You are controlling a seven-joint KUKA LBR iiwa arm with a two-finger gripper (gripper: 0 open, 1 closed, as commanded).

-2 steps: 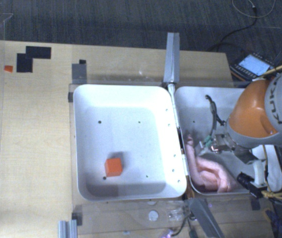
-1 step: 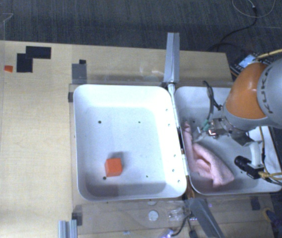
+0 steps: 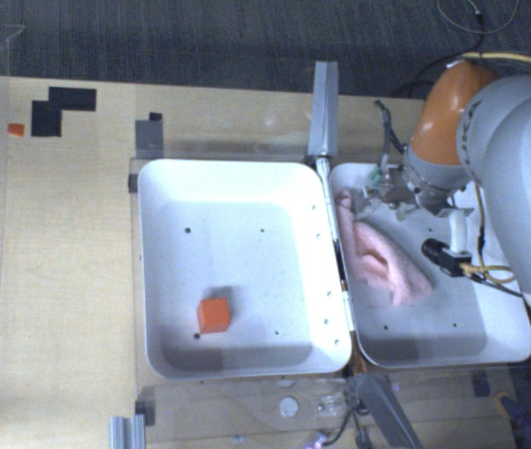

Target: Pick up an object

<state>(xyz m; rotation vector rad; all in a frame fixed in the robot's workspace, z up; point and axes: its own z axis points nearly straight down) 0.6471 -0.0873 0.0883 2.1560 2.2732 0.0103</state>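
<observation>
Robotics lab: wooden bench bearing two white bins, grey industrial arm, loose cables, dark carpet.

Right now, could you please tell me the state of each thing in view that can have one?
Orange block: resting flat on the floor of the left bin, untouched.
Pink cloth: lying crumpled in the right bin, not lifted.
Gripper: low over the far end of the right bin, by the cloth's upper edge.
Arm: reaching over the right bin.
</observation>
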